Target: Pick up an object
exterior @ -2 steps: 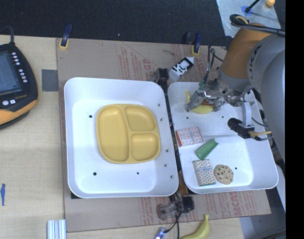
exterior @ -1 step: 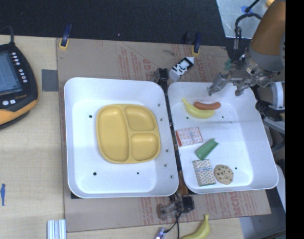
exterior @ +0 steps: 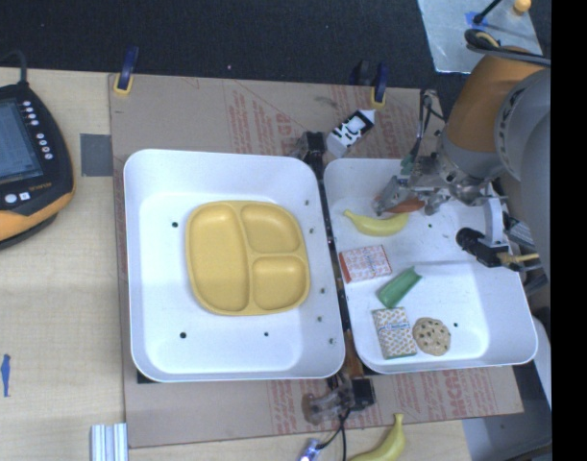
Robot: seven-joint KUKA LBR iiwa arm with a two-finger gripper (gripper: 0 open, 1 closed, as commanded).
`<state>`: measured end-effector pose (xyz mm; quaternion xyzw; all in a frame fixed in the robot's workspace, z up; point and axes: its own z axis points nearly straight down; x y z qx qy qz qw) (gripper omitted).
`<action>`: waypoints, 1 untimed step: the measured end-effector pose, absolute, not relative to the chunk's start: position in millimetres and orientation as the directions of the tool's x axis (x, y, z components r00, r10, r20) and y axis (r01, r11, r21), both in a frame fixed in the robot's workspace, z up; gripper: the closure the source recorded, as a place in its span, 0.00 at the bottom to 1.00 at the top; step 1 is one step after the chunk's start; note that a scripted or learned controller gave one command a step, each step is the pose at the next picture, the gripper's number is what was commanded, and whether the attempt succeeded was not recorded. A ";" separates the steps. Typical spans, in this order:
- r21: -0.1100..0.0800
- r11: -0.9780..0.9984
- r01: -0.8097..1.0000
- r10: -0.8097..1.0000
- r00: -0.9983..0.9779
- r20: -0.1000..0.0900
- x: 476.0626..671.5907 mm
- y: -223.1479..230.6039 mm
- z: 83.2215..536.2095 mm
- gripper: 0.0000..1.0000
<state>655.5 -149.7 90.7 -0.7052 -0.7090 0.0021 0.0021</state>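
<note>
The banana (exterior: 375, 224) lies in the right bin (exterior: 524, 346), near its far wall and close to the wall shared with the left bin, curved, with its right tip turned up. The fingers (exterior: 401, 200) hang just over that right tip, on the far side of it; whether they stand wide or narrow cannot be told, and nothing can be seen between them. The arm (exterior: 485, 113) comes in from the right, over the bin's far corner.

Nearer than the banana lies a red-and-white card (exterior: 364, 261), flat, and just right of it a green block (exterior: 399, 286), set at a slant. By the near wall a checked packet (exterior: 393, 332) and a cookie (exterior: 431, 335) lie side by side, about touching.

The left bin (exterior: 149, 257) holds a yellow divided plate (exterior: 247, 255), roughly in its middle. Both bins sit on a cardboard sheet (exterior: 226, 104) on the worktop (exterior: 53, 315). Beyond the bins a black-and-white thing (exterior: 351, 131) lies on the sheet. A second banana (exterior: 384, 442) lies at the sheet's near edge. A pendant (exterior: 19, 161) rests at the far left.
</note>
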 end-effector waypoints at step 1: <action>-0.001 0.003 1.000 1.000 -0.003 -0.001 656.4 -164.5 92.2 0.00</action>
